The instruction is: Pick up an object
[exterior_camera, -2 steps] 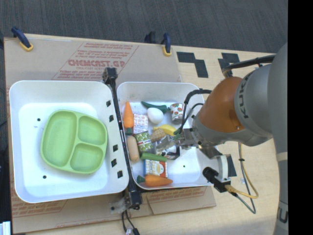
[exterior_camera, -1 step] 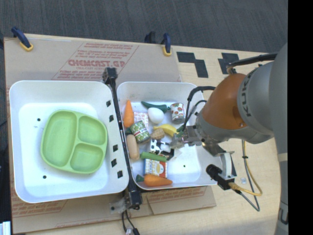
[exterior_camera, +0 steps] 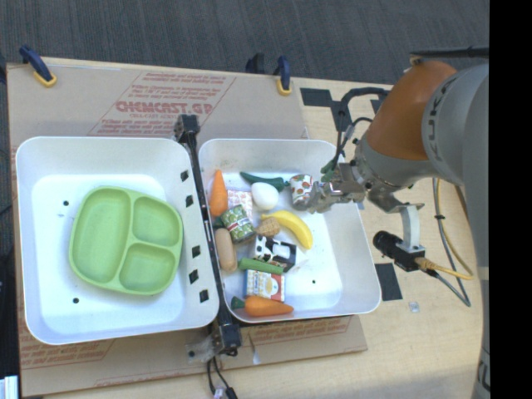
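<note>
Cardboard (exterior_camera: 166,106) printed "CHEMCAST GP", hand (exterior_camera: 320,194) over right bin (exterior_camera: 353,260)

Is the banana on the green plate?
No, the banana lies in the right bin among the other toy food, and the green plate is in the left bin.

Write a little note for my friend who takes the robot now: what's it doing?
Gripper: low at the right bin's far right side, beside a small patterned can; no grasp visible.
Things: banana, egg, two carrots and small boxes lie in the right bin. Green tray sits in the left bin.
Done: nothing lifted.
Left: grab one thing and raise it.
</note>
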You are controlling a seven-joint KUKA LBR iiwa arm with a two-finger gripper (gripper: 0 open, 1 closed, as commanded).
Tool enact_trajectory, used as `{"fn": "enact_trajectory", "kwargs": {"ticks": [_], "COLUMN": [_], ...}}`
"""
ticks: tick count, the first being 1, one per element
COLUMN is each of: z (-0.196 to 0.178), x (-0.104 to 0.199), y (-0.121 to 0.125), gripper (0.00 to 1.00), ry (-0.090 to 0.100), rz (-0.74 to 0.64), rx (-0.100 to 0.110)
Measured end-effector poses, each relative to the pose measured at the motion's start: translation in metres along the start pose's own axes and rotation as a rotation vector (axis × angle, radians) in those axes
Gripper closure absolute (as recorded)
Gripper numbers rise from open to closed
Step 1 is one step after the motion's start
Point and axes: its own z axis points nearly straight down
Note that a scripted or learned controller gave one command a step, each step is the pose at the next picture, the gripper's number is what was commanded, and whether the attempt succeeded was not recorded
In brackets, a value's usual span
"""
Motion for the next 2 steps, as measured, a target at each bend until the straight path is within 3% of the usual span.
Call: {"fn": "enact_trajectory", "kwargs": {"ticks": [1, 2], "z": [0.0006, 0.0006], "x": [0.0001, 0.0001], "y": [-0.0003, -0.0003], "gripper": [0.00, 0.00], "ry": [0.000, 0.000], "rz": [0.000, 0.000], "rx": [0.001, 0.001]}}
